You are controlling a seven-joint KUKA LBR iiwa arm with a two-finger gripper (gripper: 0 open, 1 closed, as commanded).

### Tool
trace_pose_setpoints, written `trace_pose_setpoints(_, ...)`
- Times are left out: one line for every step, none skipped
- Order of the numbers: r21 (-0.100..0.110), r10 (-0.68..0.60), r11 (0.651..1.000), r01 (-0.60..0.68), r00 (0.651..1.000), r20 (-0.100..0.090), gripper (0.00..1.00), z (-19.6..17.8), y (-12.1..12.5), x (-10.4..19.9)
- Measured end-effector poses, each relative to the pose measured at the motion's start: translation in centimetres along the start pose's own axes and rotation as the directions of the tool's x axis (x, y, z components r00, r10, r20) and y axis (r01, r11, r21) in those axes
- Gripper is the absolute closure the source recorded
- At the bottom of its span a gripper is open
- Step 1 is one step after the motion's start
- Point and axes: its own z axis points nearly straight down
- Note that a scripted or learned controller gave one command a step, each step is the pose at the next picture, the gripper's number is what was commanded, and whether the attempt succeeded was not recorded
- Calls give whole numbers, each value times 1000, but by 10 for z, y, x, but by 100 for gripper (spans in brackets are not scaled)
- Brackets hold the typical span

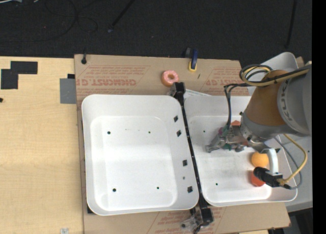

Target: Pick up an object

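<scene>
Nearest, at the front right of the right bin, lies a red object, with an orange ball just behind it. These 2 are the likely targets. The claw hangs low over the bin's middle, to the view's left of the ball and apart from both. Whether it is apart or together I cannot tell. To grasp well, I judge it should centre over 1 item, descend straight and close across the widest part, since a round thing may roll from an off-centre pinch. The left bin shows a bare white floor. Farther back, outside the 2 bins, a pink ring rests on the cardboard over the surface.
</scene>
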Motion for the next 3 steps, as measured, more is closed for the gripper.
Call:
trace_pose_setpoints(2,7,1000,-7,1000,-1,100,-13,-1,-3)
trace_pose_setpoints(-4,-4,1000,4,1000,-1,100,-33,44,38)
trace_pose_setpoints(-6,-1,1000,1,1000,2,100,-79,62,28)
